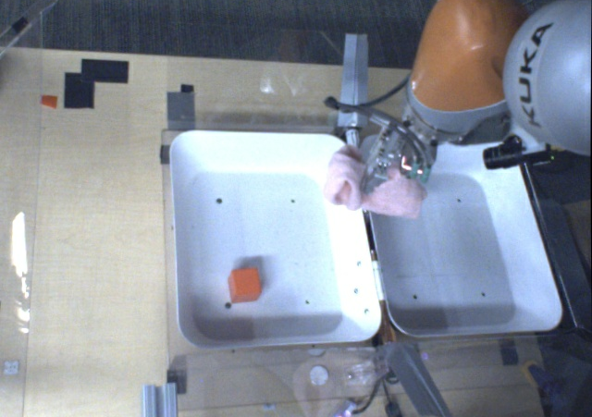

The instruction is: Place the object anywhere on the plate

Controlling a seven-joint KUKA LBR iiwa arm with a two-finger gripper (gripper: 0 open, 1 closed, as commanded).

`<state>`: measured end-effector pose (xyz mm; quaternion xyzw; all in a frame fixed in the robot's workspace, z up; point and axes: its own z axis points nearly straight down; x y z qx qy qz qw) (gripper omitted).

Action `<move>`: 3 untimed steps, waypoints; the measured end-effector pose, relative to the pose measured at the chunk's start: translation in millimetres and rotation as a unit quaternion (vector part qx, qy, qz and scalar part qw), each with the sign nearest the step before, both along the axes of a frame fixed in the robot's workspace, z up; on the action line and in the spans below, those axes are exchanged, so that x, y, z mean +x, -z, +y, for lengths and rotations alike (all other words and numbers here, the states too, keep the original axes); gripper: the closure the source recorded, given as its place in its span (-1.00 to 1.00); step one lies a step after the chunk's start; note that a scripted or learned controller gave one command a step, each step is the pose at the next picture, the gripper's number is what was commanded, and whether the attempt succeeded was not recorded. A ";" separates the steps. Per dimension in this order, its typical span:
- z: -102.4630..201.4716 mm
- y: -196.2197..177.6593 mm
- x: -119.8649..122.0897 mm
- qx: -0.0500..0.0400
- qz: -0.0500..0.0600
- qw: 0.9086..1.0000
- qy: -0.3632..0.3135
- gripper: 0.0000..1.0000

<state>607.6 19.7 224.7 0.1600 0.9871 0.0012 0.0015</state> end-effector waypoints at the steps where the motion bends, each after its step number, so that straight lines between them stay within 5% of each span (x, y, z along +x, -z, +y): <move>1: 45.7 4.9 -16.8 0.000 0.000 0.987 -0.160 1.00; 3: 134.8 6.1 -76.6 0.000 0.000 0.987 -0.162 1.00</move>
